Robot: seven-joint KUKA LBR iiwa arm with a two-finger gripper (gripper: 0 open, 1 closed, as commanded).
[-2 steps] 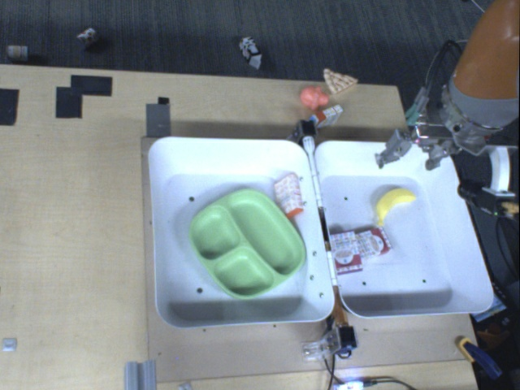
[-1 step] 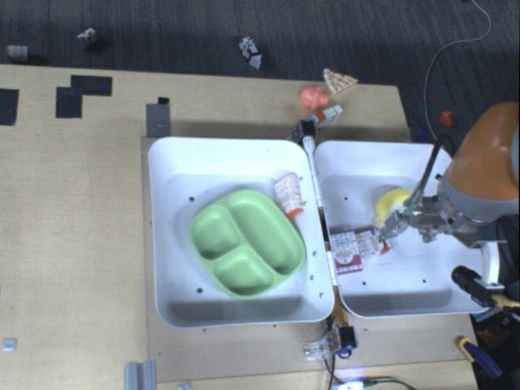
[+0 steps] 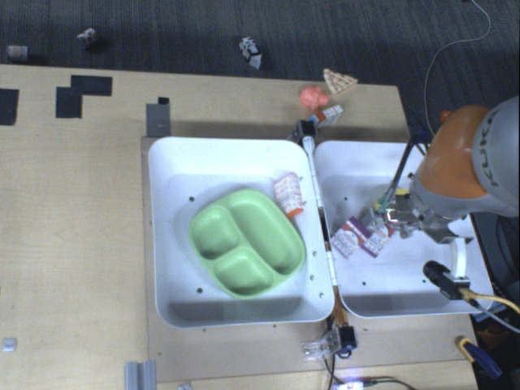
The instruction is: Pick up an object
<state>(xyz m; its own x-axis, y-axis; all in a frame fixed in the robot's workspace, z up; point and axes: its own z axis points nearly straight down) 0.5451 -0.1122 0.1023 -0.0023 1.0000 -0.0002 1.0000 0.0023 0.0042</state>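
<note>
The gripper [image 3: 390,214] hangs low in the right bin [image 3: 357,295], just beside small purple-and-white packets [image 3: 357,238]. Its grasp cannot be told. A green divided tray [image 3: 246,242] lies in the left bin [image 3: 175,299].

Arm: grey KUKA iiwa arm [image 3: 487,165], entering from the right edge of the camera view and bent downward toward the bench.
Wrist band: orange band [image 3: 455,157] wraps the arm just above the wrist, facing the camera.
Gripper: gripper [image 3: 392,214] at the arm's left end, low and pointing left.
Finger state: too small and blurred to tell.
</note>
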